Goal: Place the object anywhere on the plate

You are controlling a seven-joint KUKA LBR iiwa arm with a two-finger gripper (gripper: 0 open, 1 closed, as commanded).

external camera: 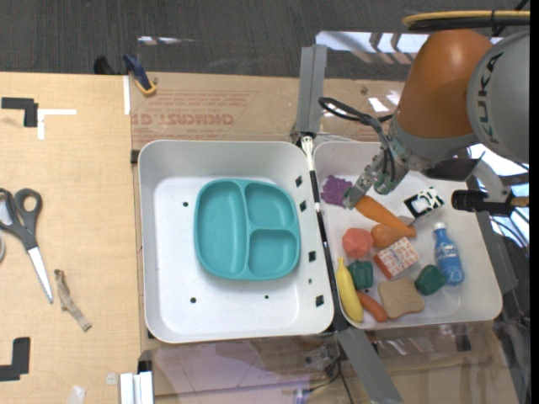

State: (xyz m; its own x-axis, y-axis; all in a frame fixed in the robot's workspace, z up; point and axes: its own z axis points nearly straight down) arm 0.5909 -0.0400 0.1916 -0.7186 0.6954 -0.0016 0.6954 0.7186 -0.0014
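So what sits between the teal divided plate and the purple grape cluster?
In the camera view: bare white bin floor, then the two bins' adjoining walls, between plate and grapes.

The grey arm (505, 74) enters from about two o'clock, its orange band (442, 78) bulking large above the wrist. From there the wrist angles down toward seven o'clock, ending in the hand (368, 183), which hangs low, tilted the same way.
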